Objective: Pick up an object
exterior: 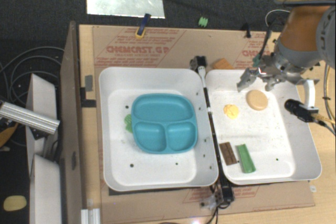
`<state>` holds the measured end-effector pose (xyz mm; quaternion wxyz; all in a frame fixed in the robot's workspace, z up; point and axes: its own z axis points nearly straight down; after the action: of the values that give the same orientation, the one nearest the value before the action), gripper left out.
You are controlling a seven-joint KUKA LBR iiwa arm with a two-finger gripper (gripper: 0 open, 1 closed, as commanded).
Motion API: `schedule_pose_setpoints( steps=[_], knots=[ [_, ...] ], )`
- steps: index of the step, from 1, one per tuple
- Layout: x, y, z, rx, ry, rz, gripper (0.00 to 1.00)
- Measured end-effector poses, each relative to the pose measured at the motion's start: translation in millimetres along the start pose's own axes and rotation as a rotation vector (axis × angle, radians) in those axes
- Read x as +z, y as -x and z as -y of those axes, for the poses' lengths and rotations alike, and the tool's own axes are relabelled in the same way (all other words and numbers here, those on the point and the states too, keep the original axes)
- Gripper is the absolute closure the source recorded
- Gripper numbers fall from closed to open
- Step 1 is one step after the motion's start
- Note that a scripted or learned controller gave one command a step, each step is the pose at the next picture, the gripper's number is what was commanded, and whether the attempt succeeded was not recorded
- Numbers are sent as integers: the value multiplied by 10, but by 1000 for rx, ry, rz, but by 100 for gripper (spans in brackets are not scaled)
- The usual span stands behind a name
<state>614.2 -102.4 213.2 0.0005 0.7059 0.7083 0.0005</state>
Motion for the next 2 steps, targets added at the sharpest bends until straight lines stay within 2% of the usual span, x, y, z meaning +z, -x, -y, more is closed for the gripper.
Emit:
schedule_pose_setpoints(
  steps=[1,2],
  knots=[
    [1237,597,-177,5,1,4,0],
    [1049,574,-210,1,9,4,100]
  ],
)
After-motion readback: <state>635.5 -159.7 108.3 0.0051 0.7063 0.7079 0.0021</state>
